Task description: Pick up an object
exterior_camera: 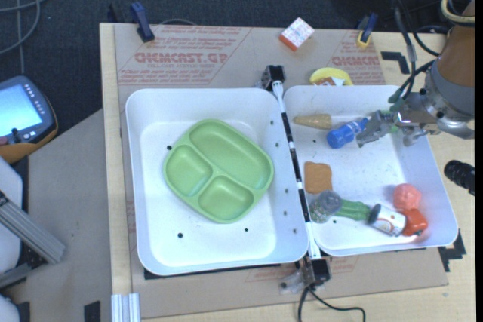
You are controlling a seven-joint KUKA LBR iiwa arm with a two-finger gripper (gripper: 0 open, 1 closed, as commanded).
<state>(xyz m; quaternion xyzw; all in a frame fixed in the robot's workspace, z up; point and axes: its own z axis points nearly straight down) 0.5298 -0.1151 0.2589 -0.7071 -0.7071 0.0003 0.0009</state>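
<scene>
Tool: I have the tool (375,130) low in the right bin (445,192), near its back wall, reaching in from the right. Its tip sits just beside the right end of the blue object (343,135), perhaps touching it.
Tool state: from this slanted view I cannot tell how wide it stands, and I see nothing plainly caught in it.
Nearest target: the blue object lies on the bin floor, tilted, with the tan cone-shaped piece (313,121) just to its left.
Other candidates: an orange flat square (318,177) near the divider; a green-handled item with a grey head (341,207) towards the front; a pink ball-like thing (407,197) and a red and white piece (400,222) in the front right corner.
Left bin: I see the green divided tray (219,170) lying in the left bin (143,132), well apart from the tool.
Desk: a small cube (296,33) and a yellow item (330,76) sit on the desk (196,56) behind the bins.
Done: I judge the approach is made; the tool is down at an object.
Left: a firm grip, then the lift clear of the bin. Nothing is raised yet.
</scene>
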